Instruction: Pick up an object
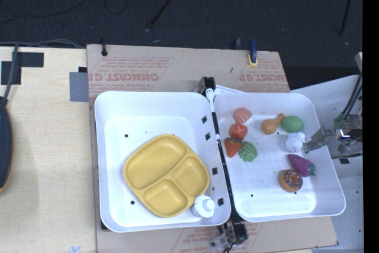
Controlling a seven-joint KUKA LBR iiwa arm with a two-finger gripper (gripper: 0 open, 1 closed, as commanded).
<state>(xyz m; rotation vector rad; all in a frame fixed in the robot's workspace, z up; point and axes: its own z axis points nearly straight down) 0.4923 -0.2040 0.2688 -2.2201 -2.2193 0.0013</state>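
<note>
Over the right bin's [331, 198] outer rim, at the far right of the view, my gripper [314, 142] reaches toward the toys, its grey tip just beside a small white object [294, 141]. Whether my fingers are apart or together I cannot tell; they are too small and blurred at this slant.

Nothing sits between them that I can make out. Within the right bin lie the things to pick: a green round toy [292, 124] next to a tan drumstick-shaped piece [272, 125], a pink piece [242, 115] above a red one [238, 131], an orange-red strawberry-like toy [232, 147] touching a green broccoli-like piece [248, 151], a purple toy [301, 165], and a brown doughnut [291, 181] just below it.

Beside it, the left bin [112, 127] holds a yellow divided plate [166, 175], with a small white bottle [204, 206] just beside the plate's lower right corner.
</note>
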